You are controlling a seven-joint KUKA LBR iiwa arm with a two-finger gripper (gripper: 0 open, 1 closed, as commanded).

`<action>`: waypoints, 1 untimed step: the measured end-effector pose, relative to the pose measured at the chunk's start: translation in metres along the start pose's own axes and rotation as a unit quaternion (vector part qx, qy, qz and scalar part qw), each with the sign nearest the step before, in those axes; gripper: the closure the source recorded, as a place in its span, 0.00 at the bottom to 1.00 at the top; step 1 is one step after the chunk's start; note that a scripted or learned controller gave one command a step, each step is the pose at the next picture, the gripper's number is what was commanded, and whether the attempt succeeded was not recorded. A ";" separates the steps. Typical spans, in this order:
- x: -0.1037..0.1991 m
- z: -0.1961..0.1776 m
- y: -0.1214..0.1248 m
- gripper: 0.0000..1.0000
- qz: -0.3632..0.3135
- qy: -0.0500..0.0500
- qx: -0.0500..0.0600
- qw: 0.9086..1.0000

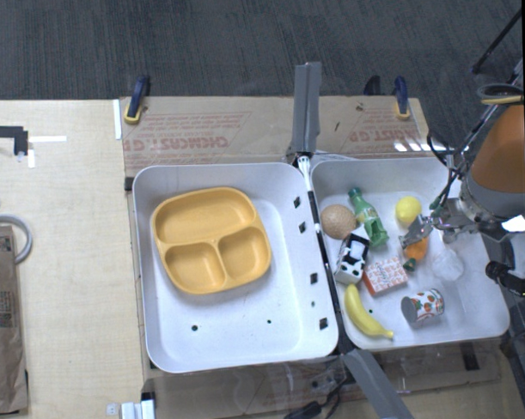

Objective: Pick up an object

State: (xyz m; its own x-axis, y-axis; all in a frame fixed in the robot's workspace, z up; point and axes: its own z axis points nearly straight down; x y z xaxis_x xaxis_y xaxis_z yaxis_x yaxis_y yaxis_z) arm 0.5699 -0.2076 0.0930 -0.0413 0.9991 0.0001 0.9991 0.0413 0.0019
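Two shallow white bins sit side by side on the bench. The left bin (164, 337) holds a yellow divided plate (212, 239) with three compartments, lying flat toward the far left of that bin. The right bin (481, 325) holds a scatter of small things. A brown round ball (338, 220) rests near the bin's left wall, and just right of it lies a green bottle (368, 216), tilted with its cap toward the far side. A lemon (408, 209) sits farther right, apart from the bottle. Nearer the front, a black-and-white cow toy (353, 256) lies just beside a red patterned box (386, 276), and a banana (363, 313) curves along the near left part of the bin. A small printed can (422, 305) lies on its side near the front, right of the banana. The arm (500, 157) comes in from the right over the right bin, and its gripper (416, 239) hangs low just beneath the lemon, right above an orange carrot-like thing (412, 250). How wide the gripper stands cannot be told, and it cannot be told whether it touches the orange thing.
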 end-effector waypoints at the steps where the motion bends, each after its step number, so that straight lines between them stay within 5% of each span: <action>1: -0.001 -0.009 0.000 1.00 0.002 0.000 0.000 1.000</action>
State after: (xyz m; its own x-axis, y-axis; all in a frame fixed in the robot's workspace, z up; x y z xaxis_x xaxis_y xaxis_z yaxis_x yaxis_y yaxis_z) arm 0.5697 -0.2087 0.1018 -0.0376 0.9993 -0.0005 0.9993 0.0376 0.0020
